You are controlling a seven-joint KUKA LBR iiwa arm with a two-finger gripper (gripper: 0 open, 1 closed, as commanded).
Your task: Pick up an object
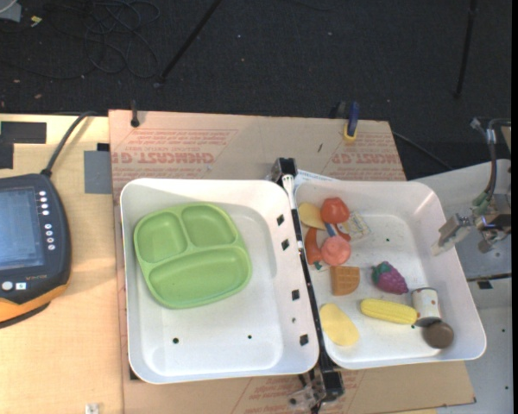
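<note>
1. a cardboard-covered bench (242, 145) stands before a dark floor strewn with cables; on it sit two shallow white bins side by side, the left bin (198, 352) and the right bin (453, 257).
2. nearest the camera in the right bin lie a pale yellow piece (338, 324), a toy corn cob (388, 310), a small can (426, 302) and a brown round piece (438, 335) by the front right corner.
3. mid-bin sit an orange waffle-like block (345, 279) and a purple grape bunch (388, 277); farther back a cluster of red and pink toy food (332, 231) crowds the dividing wall.
4. the left bin holds a green divided plate (192, 254).
5. the gripper (476, 222) appears at the right bin's far right edge, outside the wall; whether it is spread or closed i cannot tell, and nothing is seen in it.
6. judgement: no object is picked yet. the corn cob or grapes look best, lying apart from neighbours; descend centred, straddling the short axis, clear of the bin wall.
</note>
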